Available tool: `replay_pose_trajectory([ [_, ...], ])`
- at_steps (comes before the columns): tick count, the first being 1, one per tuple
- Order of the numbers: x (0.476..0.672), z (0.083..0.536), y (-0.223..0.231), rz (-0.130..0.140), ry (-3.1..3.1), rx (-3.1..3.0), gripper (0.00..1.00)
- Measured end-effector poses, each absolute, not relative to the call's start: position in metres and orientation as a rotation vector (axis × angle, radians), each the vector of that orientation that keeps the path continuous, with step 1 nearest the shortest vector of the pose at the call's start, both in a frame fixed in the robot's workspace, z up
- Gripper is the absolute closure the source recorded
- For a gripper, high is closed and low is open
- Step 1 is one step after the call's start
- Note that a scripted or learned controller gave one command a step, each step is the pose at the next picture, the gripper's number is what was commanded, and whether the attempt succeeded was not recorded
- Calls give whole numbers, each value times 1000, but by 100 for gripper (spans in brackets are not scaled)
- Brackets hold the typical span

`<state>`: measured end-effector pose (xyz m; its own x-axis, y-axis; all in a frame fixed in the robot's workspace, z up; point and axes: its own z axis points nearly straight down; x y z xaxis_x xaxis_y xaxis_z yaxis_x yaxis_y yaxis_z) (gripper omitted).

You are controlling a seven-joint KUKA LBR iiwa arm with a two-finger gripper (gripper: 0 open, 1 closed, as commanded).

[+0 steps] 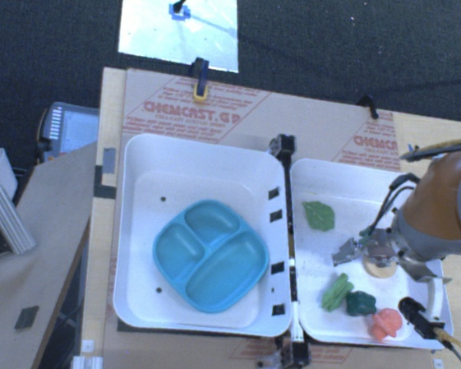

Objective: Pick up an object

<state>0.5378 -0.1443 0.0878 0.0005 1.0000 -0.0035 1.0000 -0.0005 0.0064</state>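
Left bin: a shallow white plastic bin (141,211) sat on the left half of the bench.
Plate: a light blue, three-section plastic plate (210,254) lay flat in the left bin, turned at an angle, slightly nearer the right wall.
Divider: the two bins met along a seam marked with black clips (280,218).
Right bin: a second shallow white plastic bin (315,313) sat just beside the first.
Leaf: a flat, light green leaf-shaped toy (319,215) lay in the far left part of the right bin, well apart from the others.
Stalk: a slim, mid-green, stalk-like toy (336,292) lay near the front, tilted.
Dark piece: a dark green, lumpy toy (360,303) sat touching or just beside the stalk on its right.
Pink piece: a salmon-pink, rounded toy (386,323) rested near the front right corner, just beside the dark piece.
Tan disc: a pale tan round thing (381,267) showed beneath the wrist; I could not tell what it was.
Gripper: the grey two-finger gripper (369,252) hung over the middle of the right bin, above the cluster; how far open it was could not be told, nor whether it had hold of anything.
Arm: the grey arm with its orange band (440,195) reached in from the right.
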Motion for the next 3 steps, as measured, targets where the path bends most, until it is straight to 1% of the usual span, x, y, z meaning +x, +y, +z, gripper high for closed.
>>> replay_pose_trajectory([
  [1, 541, 101, -147, 10, 2205, 2209, 100],
  [2, 549, 164, -148, 6, 2221, 2212, 100],
  [3, 551, 218, -149, 6, 2222, 2211, 100],
])
